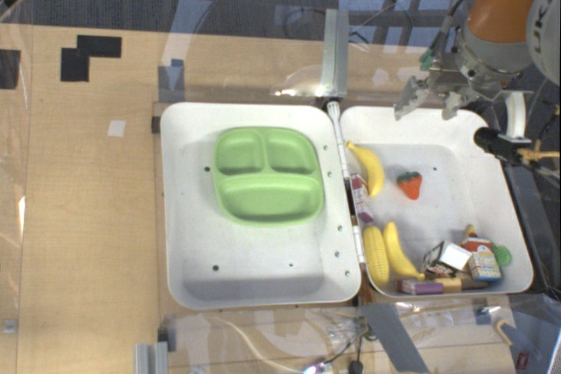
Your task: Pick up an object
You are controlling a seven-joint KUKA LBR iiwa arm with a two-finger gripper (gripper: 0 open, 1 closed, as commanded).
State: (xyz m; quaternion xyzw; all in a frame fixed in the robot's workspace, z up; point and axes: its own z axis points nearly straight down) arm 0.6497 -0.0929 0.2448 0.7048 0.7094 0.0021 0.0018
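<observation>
Gripper (429, 98) open, empty, above right bin's (491, 166) far rim; I judge strawberry (410, 184) nearest, toward 6 o'clock.

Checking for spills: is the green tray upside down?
No, right side up: the green tray shows its three hollow compartments facing upward.

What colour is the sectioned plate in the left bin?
Light green; the sectioned plastic plate shows clearly in the camera view.
</observation>
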